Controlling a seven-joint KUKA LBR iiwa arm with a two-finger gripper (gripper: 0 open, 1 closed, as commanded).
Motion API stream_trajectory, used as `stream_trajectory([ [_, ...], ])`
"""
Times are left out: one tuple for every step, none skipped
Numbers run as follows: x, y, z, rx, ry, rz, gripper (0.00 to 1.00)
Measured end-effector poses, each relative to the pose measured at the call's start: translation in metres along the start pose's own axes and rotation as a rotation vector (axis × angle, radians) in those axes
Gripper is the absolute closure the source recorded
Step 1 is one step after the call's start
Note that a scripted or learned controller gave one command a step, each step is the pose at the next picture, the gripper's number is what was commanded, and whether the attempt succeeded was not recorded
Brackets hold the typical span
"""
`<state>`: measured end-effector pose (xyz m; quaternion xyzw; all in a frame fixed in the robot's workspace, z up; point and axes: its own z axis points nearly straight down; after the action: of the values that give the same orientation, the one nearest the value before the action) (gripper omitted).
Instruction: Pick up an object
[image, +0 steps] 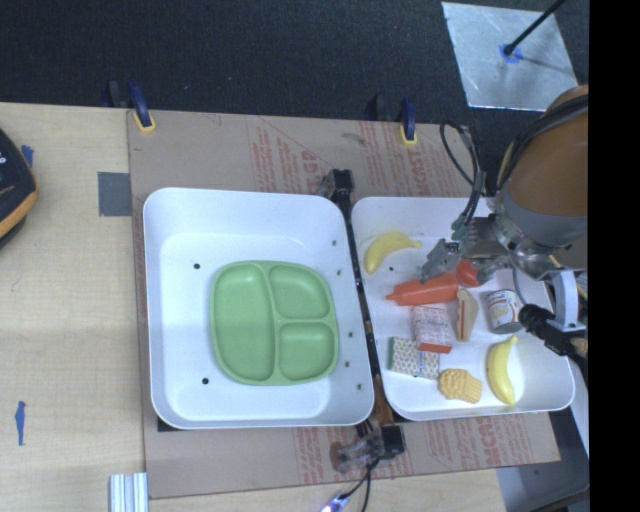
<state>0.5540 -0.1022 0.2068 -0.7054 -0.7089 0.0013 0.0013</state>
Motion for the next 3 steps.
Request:
stream_trajectory([
  [-0.027,-0.007,0.112,-0.006,-0.001,-0.001,0.00],
  [-0.006,0.050,0.114,-0.002,-0.001,-0.001,0.00],
  [-0.008,0.050,0.104,0.001,-0.002,-0.003,1.00],
])
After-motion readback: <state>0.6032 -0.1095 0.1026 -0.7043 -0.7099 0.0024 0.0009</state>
